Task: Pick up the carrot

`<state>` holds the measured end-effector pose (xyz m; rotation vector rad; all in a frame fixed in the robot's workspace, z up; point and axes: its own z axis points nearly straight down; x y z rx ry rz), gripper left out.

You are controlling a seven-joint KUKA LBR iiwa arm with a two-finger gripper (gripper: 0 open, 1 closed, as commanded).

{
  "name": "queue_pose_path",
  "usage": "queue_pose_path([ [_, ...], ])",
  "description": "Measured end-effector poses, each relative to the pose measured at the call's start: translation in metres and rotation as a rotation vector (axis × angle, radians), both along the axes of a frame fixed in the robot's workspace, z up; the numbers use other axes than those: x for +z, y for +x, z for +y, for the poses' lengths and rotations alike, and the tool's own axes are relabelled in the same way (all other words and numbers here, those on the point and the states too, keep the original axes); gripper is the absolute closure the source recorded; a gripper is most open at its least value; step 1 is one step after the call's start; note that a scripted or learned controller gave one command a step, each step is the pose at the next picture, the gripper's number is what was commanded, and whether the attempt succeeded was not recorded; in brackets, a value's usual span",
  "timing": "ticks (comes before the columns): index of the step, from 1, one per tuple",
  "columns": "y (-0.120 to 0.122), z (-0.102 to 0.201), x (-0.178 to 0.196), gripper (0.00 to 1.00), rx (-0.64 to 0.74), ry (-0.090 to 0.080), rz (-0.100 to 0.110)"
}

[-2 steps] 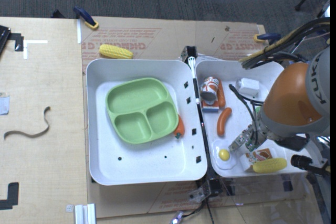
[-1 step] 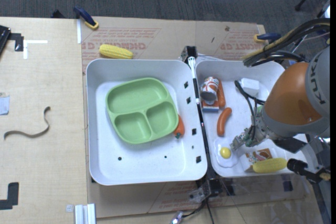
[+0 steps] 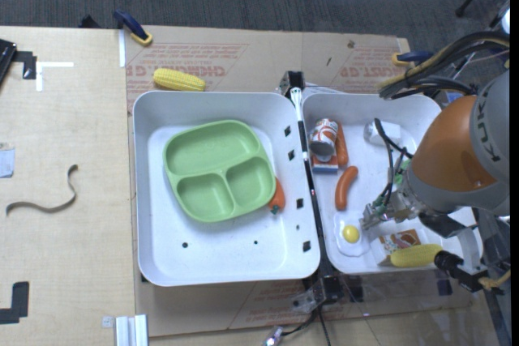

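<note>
The carrot (image 3: 278, 196), pointing toward the worktop's near edge beside the green plate (image 3: 219, 170), lies across the bin walls, left of the gripper (image 3: 379, 215), whose grip I cannot make out.

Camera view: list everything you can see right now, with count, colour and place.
Carrot: 1, orange, left bin, tucked against the right edge of the green plate.
Divided plate: 1, green, three compartments, in the left bin.
Can: 1, red and white, lying in the right bin near its left wall.
Sausages: 2, orange-red, right bin; one mid-bin, one beside the can.
Fried egg: 1, white with yellow yolk, front of right bin.
Corn cobs: 2, yellow; one on the cardboard behind the left bin, one at the front of the right bin.
Clamps: 2, blue and yellow, one, one, on the cardboard's back edge.
Arm: 1, grey and orange, over the right bin.
Gripper: 1, above the right bin's floor, apart from the carrot.
</note>
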<state>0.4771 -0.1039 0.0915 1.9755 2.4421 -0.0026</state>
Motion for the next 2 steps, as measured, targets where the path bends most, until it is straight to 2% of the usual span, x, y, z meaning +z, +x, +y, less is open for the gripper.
queue_pose_path([
  [1,-0.0002,0.0,-0.0003,0.0,0.0,0.0,0.001],
  [2,-0.0001,-0.0005,0.0083,1.0,0.001,0.0,0.002],
])
